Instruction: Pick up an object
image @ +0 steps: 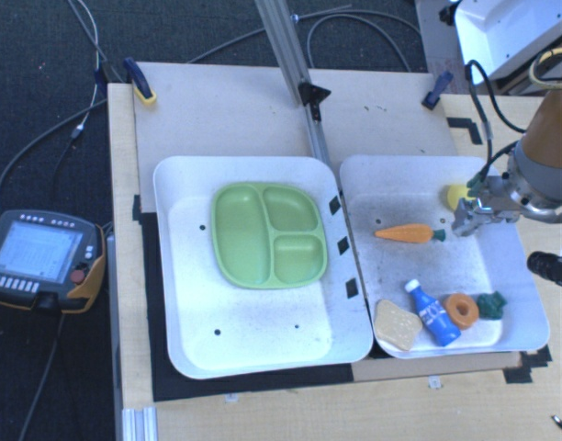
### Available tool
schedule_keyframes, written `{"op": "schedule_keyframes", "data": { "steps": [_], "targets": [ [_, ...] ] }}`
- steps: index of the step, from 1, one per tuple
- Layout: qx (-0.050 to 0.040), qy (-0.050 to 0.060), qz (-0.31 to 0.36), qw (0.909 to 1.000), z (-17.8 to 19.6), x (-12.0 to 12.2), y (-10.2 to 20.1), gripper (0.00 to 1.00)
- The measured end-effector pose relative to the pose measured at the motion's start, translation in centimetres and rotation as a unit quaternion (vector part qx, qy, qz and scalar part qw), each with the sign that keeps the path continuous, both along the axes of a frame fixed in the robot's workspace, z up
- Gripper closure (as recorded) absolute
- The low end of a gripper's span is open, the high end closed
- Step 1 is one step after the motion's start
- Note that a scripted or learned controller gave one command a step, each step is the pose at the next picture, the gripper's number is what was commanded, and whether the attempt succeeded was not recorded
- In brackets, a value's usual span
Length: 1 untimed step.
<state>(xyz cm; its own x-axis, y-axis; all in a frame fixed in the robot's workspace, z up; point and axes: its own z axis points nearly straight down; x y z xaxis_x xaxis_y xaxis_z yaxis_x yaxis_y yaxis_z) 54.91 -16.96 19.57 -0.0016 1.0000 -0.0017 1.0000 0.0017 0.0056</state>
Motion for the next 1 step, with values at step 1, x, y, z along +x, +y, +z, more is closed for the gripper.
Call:
{"op": "schedule_keyframes", "data": {
  "steps": [1],
  "targets": [
    [-0.0003,0.000,-0.001,1.0000,4.93,0.07,-0.95,1.00]
  ]
}}
